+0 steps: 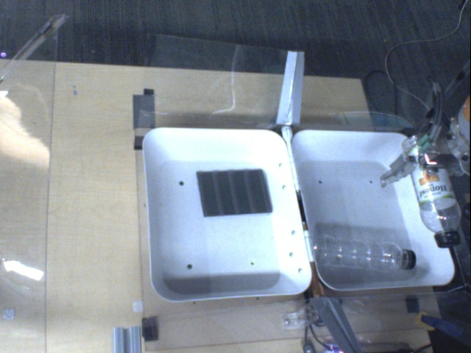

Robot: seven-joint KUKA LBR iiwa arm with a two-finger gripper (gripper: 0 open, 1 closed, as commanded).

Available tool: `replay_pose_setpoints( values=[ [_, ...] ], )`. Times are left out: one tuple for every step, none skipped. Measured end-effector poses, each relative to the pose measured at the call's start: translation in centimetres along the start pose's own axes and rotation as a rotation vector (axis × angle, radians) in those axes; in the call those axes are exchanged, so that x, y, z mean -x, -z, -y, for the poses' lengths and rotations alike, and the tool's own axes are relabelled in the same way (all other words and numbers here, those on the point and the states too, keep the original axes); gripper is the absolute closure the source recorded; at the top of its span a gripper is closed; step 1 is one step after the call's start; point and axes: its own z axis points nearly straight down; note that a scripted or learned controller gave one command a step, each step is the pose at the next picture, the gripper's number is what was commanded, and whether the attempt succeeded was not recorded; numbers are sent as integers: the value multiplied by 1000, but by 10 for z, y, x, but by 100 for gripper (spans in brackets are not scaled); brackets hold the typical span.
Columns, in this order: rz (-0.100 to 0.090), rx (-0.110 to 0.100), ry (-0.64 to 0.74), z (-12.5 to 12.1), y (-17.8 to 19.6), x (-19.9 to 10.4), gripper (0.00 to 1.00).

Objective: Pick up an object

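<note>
The grey metal two-finger gripper (425,155) grips a small clear plastic bottle with a white label (434,197) over the right white bin (346,160); another clear bottle (362,256) lies inside; a dark ribbed pad (234,192) sits left.

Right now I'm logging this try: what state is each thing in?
Labelled bottle: upright, cap down, at the right bin's right edge, under the gripper.
Clear bottle: lying on its side in the right bin.
Dark ribbed pad: flat in the left bin.
</note>
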Motion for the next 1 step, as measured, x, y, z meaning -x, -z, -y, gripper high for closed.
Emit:
replay_pose_setpoints(
  values=[
    [-1,0,-20,-12,-53,-103,0]
  ],
)
